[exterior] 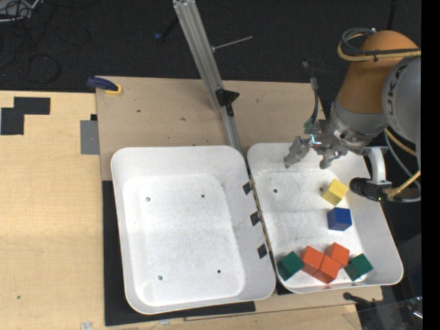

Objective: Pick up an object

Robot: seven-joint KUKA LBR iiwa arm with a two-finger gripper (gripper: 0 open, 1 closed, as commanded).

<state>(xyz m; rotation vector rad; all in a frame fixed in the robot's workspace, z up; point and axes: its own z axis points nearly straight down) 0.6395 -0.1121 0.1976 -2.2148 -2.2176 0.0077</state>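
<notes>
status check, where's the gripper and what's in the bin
Gripper open, holding nothing, over right bin far end. Yellow block nearest it, blue block next. Nothing in the way.

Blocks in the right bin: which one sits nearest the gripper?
The yellow block, lying just below and right of the gripper. The blue block comes next; the orange and green blocks cluster at the bin's near edge.

A robotics lab: plywood bench [165, 112], 2 white bins [130, 163], loose cables [27, 5], aluminium rail [203, 47]
</notes>
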